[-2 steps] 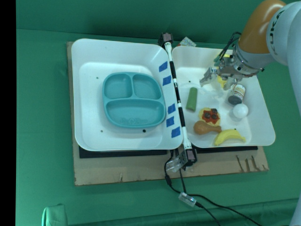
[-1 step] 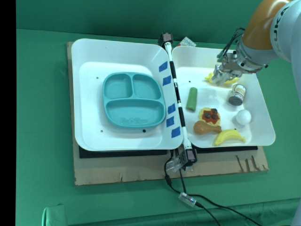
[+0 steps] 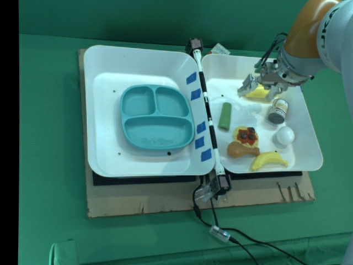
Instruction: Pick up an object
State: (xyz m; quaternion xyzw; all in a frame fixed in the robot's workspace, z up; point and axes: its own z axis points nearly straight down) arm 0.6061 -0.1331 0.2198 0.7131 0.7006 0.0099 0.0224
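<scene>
My gripper (image 3: 259, 90) is low over the back of the right bin (image 3: 309, 159), open, its fingers standing on either side of a yellow wedge (image 3: 257, 93) that lies on the bin floor. Part of the wedge is hidden by the gripper. Other items lie in the same bin: a green cylinder (image 3: 224, 116), a small can (image 3: 278, 110), a white egg (image 3: 285, 135), a yellow piece with red bits (image 3: 246, 136), a brown drumstick (image 3: 241, 149) and a banana (image 3: 268, 160).
The left bin (image 3: 105, 65) holds a teal divided plate (image 3: 157, 117). A rod with blue tape marks (image 3: 205, 120) runs along the divider between the bins. Cables (image 3: 220, 233) trail off the front of the cardboard base.
</scene>
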